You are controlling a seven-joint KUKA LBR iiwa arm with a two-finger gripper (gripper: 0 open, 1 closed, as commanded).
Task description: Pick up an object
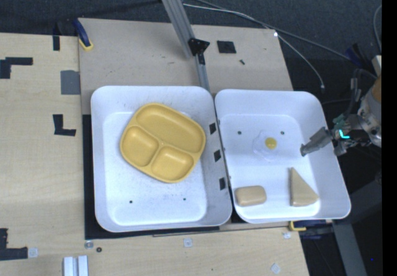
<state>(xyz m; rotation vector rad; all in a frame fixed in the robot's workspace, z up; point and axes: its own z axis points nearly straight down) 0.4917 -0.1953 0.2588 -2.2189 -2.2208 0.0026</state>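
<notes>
We judge the pick is only at the approach: the gripper hangs at the right rim of the right bin, carrying nothing, though we cannot tell how it is set. Inside that bin lie a tan wedge, a tan block and a small yellow piece. Next, we would centre over the wedge, nearest the rim, and descend.

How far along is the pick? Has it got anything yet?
Nothing looks picked yet. The gripper is at the right bin's right edge, with nothing seen between its fingers. The wedge, the tan block and the small yellow piece all lie in that bin. Reaching, grasping and lifting remain.
</notes>
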